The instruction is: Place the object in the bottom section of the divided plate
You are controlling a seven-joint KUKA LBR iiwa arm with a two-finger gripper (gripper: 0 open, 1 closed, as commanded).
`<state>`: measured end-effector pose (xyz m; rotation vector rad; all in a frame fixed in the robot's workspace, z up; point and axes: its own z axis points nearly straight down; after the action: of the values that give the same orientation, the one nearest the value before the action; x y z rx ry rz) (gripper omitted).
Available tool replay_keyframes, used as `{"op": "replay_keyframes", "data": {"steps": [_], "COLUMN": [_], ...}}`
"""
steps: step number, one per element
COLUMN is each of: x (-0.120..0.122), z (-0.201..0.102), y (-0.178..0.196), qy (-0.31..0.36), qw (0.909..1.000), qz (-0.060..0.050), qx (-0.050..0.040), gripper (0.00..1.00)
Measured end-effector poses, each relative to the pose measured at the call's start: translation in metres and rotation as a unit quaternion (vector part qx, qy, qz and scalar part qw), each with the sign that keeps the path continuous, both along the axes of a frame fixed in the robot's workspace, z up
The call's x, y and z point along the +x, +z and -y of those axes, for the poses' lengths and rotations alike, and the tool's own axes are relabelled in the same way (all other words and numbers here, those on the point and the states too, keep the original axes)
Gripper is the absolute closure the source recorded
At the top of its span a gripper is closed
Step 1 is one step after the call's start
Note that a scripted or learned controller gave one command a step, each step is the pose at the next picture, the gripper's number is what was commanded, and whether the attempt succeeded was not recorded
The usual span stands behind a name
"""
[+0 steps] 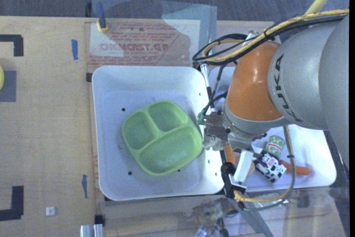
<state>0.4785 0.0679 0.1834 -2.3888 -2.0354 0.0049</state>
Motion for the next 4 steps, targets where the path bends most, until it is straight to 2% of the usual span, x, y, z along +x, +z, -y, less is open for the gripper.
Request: {"op": "replay_keyframes", "data": {"steps": [1,2,3,4], "x": [0.034,0.000,0.001,0.001], "z": [0.028,-0.014,-0.077,-0.129], "y": [0.000,0.000,0.049,0.060], "qy": [-0.034,-0.002,0.046,0.123], "qw": [0.9994,1.0000,0.9989,0.9924], "qz": [0.002,0.000,0.001,0.002], "qx": [-0.0006,-0.0001,-0.0005,-0.0004], "gripper": [1.00,1.00,1.00,1.00]}}
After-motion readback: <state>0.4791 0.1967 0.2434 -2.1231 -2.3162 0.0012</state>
